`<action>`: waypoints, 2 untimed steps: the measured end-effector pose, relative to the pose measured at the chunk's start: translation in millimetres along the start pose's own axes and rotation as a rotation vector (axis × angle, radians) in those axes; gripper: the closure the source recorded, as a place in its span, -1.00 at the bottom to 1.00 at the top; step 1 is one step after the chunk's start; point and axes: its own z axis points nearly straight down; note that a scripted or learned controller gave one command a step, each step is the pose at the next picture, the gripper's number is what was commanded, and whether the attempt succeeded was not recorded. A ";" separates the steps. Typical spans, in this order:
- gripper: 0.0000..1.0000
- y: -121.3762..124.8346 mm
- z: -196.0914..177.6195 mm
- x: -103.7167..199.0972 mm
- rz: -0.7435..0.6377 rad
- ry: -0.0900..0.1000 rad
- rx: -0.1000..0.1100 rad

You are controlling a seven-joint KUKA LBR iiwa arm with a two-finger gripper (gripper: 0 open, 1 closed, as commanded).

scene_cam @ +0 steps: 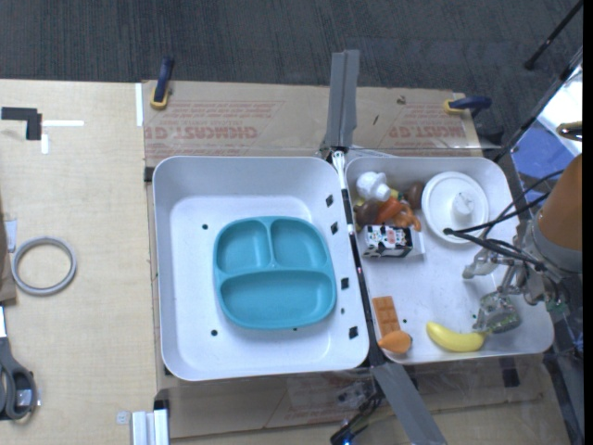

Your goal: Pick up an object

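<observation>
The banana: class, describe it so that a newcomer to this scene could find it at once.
Start at the right-hand white bin, the one crowded with small items. Go to its near edge, where the banana lies on the bin floor, with the gripper on its right. It is the one long, curved, yellow thing; the orange piece on its left is rounder.

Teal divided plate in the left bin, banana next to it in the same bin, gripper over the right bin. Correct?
Not quite. The camera view shows the banana in the right bin, near its front edge, not beside the plate. The plate does sit in the left bin, and the gripper is over the right bin.
</observation>
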 end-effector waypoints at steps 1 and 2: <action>-1.00 -2.3 -0.1 10.8 -0.057 -0.001 0.001; -1.00 -1.8 -1.4 12.7 -0.107 -0.007 0.002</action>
